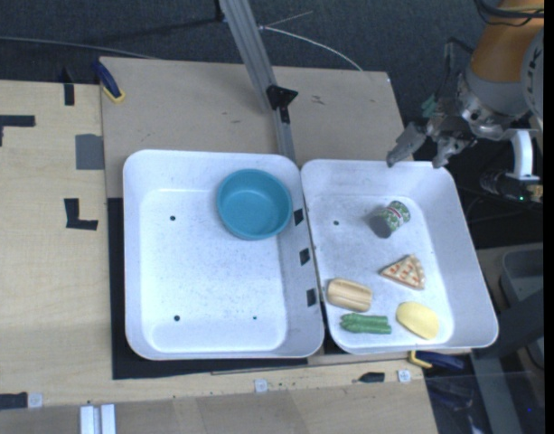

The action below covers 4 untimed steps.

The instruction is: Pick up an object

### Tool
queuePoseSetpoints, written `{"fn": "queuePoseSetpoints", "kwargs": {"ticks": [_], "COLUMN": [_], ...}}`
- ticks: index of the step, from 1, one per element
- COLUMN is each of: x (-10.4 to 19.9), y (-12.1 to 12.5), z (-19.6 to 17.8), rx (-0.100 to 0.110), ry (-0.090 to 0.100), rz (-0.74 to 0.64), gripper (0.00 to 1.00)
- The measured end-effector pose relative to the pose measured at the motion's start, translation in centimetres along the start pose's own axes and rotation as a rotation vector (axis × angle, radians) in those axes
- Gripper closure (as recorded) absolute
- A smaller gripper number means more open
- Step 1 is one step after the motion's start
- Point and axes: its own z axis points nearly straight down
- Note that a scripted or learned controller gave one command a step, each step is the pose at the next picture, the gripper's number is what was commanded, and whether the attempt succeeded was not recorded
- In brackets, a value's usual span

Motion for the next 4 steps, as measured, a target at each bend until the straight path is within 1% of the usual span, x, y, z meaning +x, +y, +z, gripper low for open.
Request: {"fn": "queuePoseSetpoints", "kwargs": {"ticks": [1,2,3,4], "x": [-0.5,-0.7,-0.4,-0.3], "y": [-0.2,-0.1,0.1,0.3], "z": [4.6,9.0,15.5,14.0], "rx": [0.005,0.005,0.006,0.001], "ry": [0.000,0.000,0.000,-0.002], "rz": [0.001,0.001,0.000,-0.003], "gripper": [0.00,0.00,0.00,1.00]}}
